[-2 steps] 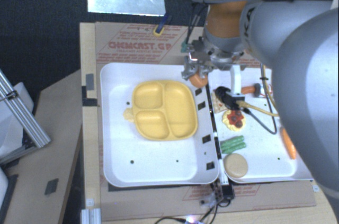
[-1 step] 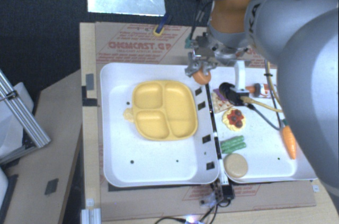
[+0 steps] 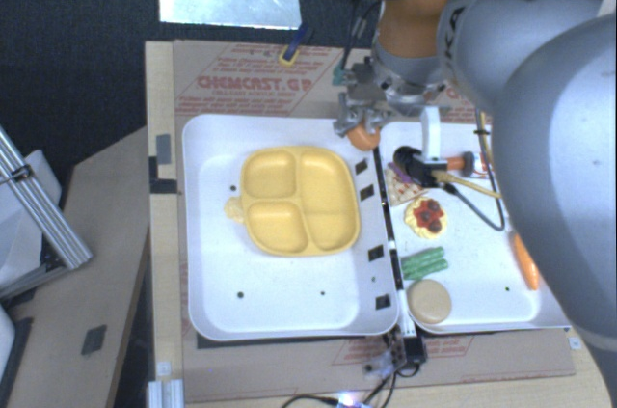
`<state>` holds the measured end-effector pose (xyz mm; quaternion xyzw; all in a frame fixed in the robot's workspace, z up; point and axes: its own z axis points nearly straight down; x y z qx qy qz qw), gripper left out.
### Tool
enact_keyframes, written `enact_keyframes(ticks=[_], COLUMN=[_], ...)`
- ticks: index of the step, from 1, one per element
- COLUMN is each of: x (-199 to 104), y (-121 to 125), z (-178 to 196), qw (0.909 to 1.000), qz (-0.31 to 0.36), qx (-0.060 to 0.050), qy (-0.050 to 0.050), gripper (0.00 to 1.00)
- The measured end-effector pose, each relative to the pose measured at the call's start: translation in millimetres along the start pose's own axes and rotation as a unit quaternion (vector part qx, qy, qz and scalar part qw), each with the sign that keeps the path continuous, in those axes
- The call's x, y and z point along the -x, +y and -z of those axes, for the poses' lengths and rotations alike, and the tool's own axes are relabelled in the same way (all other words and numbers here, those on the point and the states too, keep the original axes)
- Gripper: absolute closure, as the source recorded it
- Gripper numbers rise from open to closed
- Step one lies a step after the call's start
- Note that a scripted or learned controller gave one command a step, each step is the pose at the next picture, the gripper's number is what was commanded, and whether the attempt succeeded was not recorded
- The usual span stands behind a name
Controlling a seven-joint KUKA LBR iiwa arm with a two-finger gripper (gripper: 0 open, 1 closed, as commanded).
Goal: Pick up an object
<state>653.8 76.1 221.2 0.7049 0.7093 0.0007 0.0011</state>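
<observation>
Jaws [image 3: 358, 124] above left bin's [image 3: 207, 204] far corner, orange piece [image 3: 364, 138] just beneath

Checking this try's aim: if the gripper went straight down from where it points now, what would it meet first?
Most likely the small orange object right below the gripper, at the far edge of the left bin by the divider. Depth is unclear from this slanted view.
</observation>
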Motion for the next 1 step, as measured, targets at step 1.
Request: enact_keyframes(ticks=[1], x=[3.8], y=[-8.5], z=[13.6], qw=[1.0000], qz=[-0.002], qx=[0.000], qy=[0.000], gripper=[1.00])
